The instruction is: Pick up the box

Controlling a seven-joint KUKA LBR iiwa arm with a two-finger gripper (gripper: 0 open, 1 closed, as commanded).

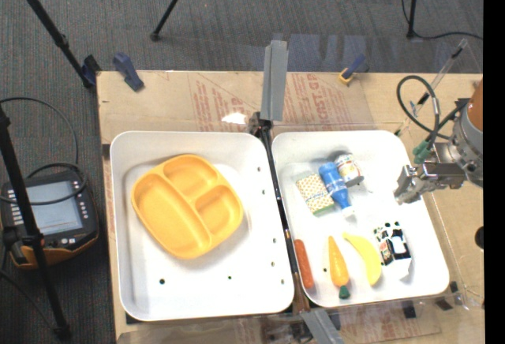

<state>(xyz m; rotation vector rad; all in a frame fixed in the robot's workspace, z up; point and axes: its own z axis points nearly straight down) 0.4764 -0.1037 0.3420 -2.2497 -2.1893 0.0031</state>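
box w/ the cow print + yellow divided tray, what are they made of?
Box: likely printed cardboard, matte, flat faces with sharp folded edges, black-and-white graphics. Yellow tray: looks like moulded plastic, smooth, uniform colour, rounded compartment walls with a soft sheen.

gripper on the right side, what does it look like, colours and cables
The gripper is a boxy grey metal unit with a silvery sheen. Behind it, at the picture's edge, a sliver of the arm's orange band shows. Black cables loop above it, with small green connectors near the wrist.
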